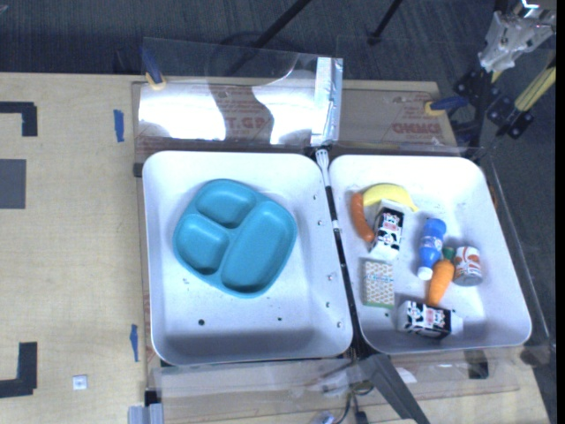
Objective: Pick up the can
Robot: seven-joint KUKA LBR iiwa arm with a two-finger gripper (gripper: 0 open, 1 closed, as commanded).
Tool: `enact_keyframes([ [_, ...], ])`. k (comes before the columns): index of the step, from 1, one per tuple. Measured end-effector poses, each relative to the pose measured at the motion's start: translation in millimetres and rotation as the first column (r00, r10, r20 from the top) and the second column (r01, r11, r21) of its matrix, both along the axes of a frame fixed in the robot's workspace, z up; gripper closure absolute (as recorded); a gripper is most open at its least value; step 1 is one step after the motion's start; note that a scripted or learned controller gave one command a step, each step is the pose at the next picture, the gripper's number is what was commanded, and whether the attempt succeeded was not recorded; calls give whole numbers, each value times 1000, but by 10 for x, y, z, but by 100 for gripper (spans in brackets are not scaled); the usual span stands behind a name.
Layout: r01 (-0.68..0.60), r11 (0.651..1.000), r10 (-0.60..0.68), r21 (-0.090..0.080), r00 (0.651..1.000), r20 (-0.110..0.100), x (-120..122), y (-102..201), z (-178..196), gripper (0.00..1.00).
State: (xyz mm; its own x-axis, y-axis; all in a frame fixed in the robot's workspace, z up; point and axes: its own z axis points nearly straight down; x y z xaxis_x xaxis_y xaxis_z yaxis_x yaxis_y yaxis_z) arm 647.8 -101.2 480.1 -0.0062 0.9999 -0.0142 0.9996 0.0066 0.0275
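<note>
The can (pixel 467 265) is small, red and white, and lies on its side near the right wall of the right bin (pixel 505 237). An orange carrot (pixel 440 281) touches its left side and a blue bottle (pixel 431 243) stands just beyond that. My gripper (pixel 509 41) is a pale metal piece at the top right of the view, outside the bins and far behind the can. Nothing is seen in it.
The right bin also holds a banana (pixel 388 194), an orange sausage shape (pixel 360 216), two cow-print cartons (pixel 387 230) (pixel 428 319) and a patterned box (pixel 379 283). A blue divided plate (pixel 235 235) lies in the left bin (pixel 168 307). Tripod legs stand behind.
</note>
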Motion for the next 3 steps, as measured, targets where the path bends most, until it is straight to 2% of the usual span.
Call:
enact_keyframes([
  [1,13,1000,-12,14,1000,-29,-116,394,-448,100],
  [3,9,1000,-9,11,1000,-19,-97,406,-229,100],
])
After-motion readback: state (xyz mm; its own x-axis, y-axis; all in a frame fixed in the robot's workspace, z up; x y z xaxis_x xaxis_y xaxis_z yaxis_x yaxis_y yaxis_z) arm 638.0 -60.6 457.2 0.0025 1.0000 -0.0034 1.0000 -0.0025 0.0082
